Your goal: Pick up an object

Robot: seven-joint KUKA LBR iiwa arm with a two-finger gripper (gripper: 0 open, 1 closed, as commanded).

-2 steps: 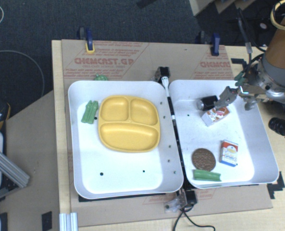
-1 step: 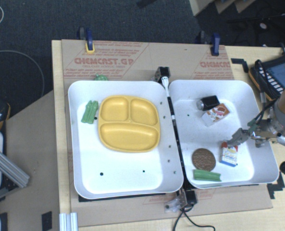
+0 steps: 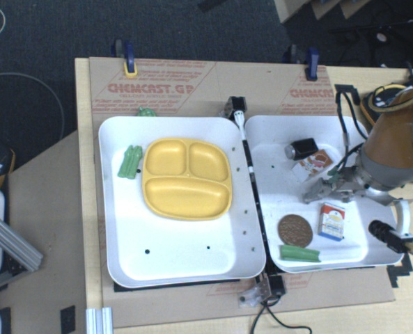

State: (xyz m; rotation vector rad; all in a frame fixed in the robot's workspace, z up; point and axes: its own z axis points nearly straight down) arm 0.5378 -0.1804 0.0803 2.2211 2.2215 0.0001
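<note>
Your left bin (image 3: 119, 242) holds a yellow divided plate (image 3: 187, 177) and a green pod-shaped toy (image 3: 130, 161) beside it; your right bin (image 3: 276, 138) holds a brown disc (image 3: 295, 230), a green stick (image 3: 300, 254), a small blue and white carton (image 3: 332, 223), a black block (image 3: 304, 147) and a red and white packet (image 3: 316, 162); the gripper (image 3: 317, 191) hangs low among them, its grip too blurred to tell; both bins sit on a cardboard-covered bench (image 3: 192, 82) over dark carpet (image 3: 53, 26).
</note>
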